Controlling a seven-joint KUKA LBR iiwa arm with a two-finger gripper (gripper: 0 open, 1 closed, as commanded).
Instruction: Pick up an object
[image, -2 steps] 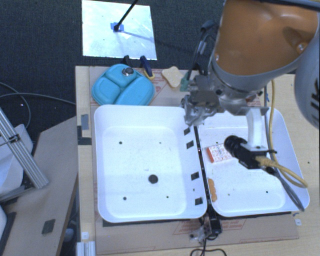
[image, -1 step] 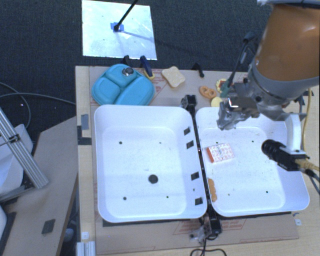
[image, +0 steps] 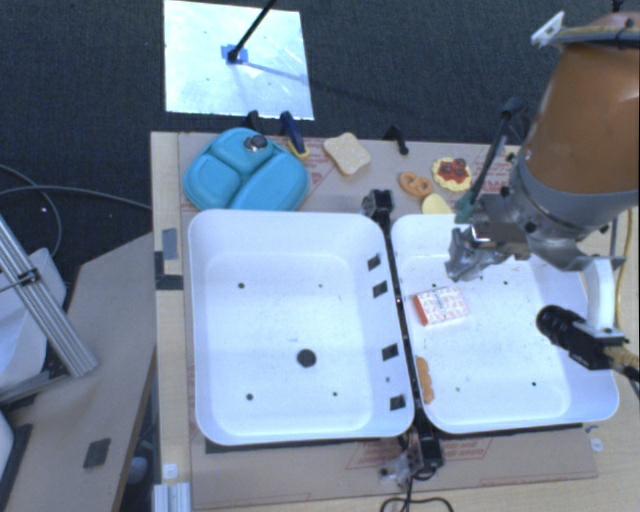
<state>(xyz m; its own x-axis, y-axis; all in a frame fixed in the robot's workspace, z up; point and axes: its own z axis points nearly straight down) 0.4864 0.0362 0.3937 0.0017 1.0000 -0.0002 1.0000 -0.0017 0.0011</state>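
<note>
The packet (image: 441, 305), small, flat and printed red and white, is judged light and fairly stiff, perhaps slick-faced; it would best be pinched across its short sides. It lies flat in the right bin (image: 520, 400), near that bin's left wall and towards its far edge. The gripper (image: 465, 262) hangs just above and beyond the packet, apart from it. Whether it is spread or pressed together cannot be told.

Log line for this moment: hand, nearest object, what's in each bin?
hand above right bin | nearest: red-white packet, apart | also right bin: orange piece by divider | left bin: small dark disc
</note>
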